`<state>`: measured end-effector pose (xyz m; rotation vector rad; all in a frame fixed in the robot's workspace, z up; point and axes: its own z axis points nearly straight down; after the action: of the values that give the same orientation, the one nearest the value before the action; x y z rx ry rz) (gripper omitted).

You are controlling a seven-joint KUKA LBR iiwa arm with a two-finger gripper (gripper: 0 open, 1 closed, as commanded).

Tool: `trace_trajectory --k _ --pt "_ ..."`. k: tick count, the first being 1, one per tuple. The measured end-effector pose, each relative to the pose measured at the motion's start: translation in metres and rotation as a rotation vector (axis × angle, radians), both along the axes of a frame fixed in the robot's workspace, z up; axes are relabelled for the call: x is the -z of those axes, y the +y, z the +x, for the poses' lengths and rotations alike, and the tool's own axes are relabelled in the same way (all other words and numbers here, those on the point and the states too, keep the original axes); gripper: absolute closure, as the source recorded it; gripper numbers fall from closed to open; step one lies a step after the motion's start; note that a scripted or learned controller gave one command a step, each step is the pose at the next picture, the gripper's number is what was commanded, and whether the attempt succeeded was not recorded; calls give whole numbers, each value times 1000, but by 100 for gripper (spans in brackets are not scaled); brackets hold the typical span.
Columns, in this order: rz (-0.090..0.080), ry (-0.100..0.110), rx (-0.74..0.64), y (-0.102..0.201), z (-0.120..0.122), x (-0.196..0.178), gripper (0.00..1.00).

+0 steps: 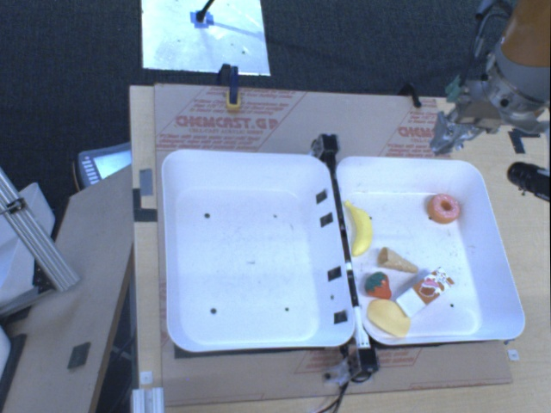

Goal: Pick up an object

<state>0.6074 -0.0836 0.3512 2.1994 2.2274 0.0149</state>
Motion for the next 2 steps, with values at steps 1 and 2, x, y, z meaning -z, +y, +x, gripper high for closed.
trace_trajectory --k 1,2 --pt "2 3 0 65 13 -85 100" --pt "4 12 -1 161 39 -88 100"
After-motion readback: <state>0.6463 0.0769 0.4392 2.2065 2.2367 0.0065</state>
